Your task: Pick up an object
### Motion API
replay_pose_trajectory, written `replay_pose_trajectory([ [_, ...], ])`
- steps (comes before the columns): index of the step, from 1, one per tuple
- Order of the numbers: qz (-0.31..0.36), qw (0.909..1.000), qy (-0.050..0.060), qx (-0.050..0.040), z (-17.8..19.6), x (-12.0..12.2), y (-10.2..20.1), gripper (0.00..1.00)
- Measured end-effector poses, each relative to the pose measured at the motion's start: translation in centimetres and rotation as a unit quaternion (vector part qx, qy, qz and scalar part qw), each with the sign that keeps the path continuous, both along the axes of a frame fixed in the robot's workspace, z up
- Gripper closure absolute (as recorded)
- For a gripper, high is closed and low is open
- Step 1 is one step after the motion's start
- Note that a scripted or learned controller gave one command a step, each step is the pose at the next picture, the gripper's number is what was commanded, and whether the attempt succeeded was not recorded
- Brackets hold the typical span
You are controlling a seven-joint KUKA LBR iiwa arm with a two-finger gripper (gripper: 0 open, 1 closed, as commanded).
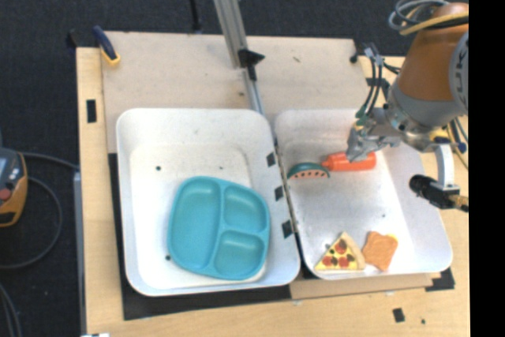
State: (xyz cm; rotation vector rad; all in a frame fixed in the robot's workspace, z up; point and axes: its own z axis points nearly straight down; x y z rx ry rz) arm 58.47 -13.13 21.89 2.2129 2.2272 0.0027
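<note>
My gripper (359,150) hangs low in the right bin (355,205), near its far side. Its tip is right over, or touching, the right end of an orange carrot-like piece (347,163) that lies flat on the bin floor. A watermelon slice (308,171) with a green rind lies just left of the orange piece, near the wall between the bins. A pizza slice (341,255) and an orange toast-like piece (380,249) sit at the bin's near edge.
The left bin (150,138) holds a teal divided plate (219,226) toward its near right. A slanted metal rail (229,8) stands behind the bins. The arm's grey and orange body (430,79) overhangs the right bin's far right corner.
</note>
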Motion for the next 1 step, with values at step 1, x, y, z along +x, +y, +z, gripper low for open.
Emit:
replay_pose_trajectory([
  [1, 0.0, 1.0, 0.0, 0.0003, 0.38, 2.16, 4.34, 1.0],
])
